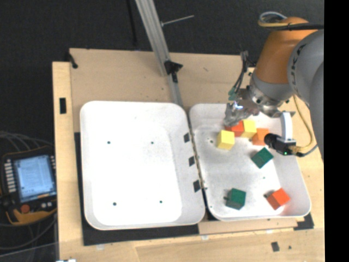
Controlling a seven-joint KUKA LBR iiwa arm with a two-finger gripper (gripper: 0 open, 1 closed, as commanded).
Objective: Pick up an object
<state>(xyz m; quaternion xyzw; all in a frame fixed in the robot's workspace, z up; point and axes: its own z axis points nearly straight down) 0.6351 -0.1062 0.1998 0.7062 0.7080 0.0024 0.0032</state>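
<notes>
The arm's gripper (pixel 235 115) hung over the far end of the right bin (pixel 246 207), just above a cluster of blocks; whether it was open or closed could not be told. A yellow block (pixel 225 140) lay just beneath it, beside an orange block (pixel 238 128) and a second yellow block (pixel 250 127). Two green blocks (pixel 262 158) (pixel 235 198) lay nearer the bin's front.
</notes>
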